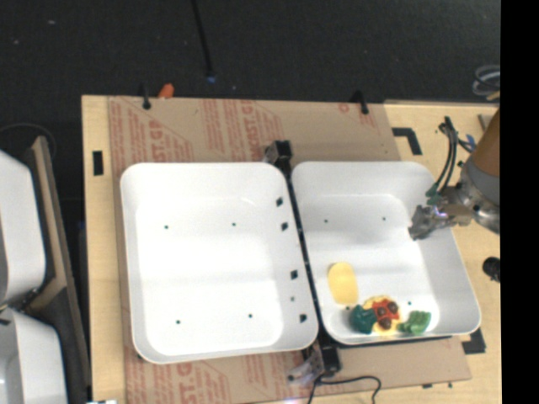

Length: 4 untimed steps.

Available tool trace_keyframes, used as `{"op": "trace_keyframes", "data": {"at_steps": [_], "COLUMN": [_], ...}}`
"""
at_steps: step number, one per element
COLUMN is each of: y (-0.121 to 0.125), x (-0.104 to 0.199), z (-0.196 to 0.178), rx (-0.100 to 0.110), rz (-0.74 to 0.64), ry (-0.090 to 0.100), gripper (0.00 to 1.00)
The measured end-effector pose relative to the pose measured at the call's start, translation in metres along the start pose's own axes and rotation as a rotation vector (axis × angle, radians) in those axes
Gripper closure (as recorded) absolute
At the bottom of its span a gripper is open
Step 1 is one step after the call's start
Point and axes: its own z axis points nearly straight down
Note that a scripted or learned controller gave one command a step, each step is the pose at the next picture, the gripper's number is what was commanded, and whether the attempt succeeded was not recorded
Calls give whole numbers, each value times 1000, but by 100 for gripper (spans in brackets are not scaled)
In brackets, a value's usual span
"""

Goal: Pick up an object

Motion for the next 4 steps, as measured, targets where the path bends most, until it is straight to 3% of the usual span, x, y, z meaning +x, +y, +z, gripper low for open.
{"op": "trace_keyframes", "data": {"at_steps": [2, 3, 4], "y": [33, 40, 49], "x": [94, 147, 199], "z": [0, -16, -9], "rx": [-2, -3, -1], "rz": [-3, -4, -4], "ry": [0, 1, 1], "gripper": [100, 100, 100]}}
